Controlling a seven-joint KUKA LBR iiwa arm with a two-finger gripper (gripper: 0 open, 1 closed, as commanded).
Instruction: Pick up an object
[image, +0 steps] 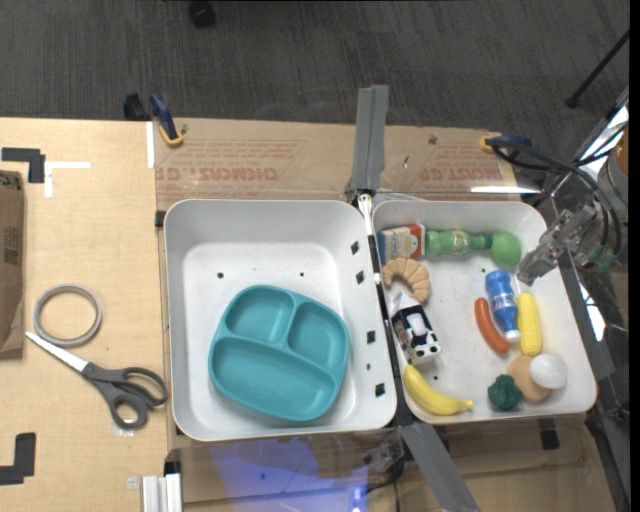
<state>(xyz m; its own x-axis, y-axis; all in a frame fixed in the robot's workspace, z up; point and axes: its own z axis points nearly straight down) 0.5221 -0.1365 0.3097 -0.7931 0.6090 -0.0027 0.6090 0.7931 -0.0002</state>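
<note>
A two-finger metal gripper (540, 262) is seen poised at the right-hand shallow white plastic bin (455, 215), just above a small blue bottle (501, 296); how its claw stands cannot be told, and nothing is seen held, so the pick is judged not yet made. Glossy toy foods are scattered below: a ridged yellow corn cob (529, 323), a smooth curved yellow banana (434, 394), a green bottle (474, 244). A teal divided plate (279, 353) is seen in the left bin (265, 218).

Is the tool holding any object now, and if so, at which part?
Nothing is held. The tool hangs over the right bin, near the corn, with nothing between its fingers.
</note>
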